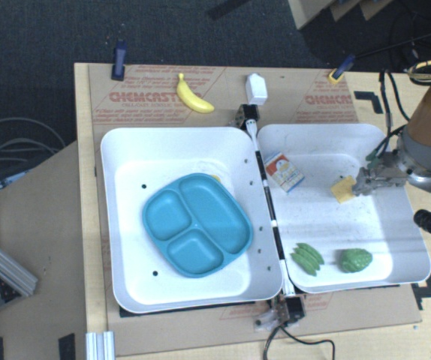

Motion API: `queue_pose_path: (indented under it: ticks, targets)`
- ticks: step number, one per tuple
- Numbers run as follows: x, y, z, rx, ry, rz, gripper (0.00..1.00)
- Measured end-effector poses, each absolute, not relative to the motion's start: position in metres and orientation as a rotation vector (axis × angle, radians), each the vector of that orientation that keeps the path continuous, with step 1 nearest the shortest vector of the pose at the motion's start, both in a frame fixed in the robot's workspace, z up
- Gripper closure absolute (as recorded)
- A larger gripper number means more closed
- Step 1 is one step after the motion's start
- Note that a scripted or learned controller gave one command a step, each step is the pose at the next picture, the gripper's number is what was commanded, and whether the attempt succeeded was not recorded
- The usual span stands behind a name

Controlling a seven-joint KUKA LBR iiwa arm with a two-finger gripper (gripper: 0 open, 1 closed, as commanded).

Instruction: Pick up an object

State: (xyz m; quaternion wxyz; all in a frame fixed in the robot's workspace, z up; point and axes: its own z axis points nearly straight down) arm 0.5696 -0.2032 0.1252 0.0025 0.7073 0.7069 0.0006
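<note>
In the right bin (396, 223), a small yellow block (342, 190) lies near the middle. My gripper (365, 181) is low over the bin, right at the block's right end, and seems to touch it. A red and white carton (284, 172) lies to the block's left, near the divider. Along the bin's front side lie a green pod-shaped piece (306, 257) and a lumpy green piece (356, 259). The grey arm (426, 137) comes in from the right edge.
The left bin (125, 163) holds a blue divided plate (195, 223). A yellow banana (193, 96) lies on the cardboard behind the bins. A white clip (256, 88) sits at the back of the divider between the bins. Cables hang at the upper right.
</note>
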Motion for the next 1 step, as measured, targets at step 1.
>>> queue_pose_path:
  ticks: [1]
  targets:
    - [0.5606,-0.1873,0.1463,2.220,2.222,0.001,1.00]
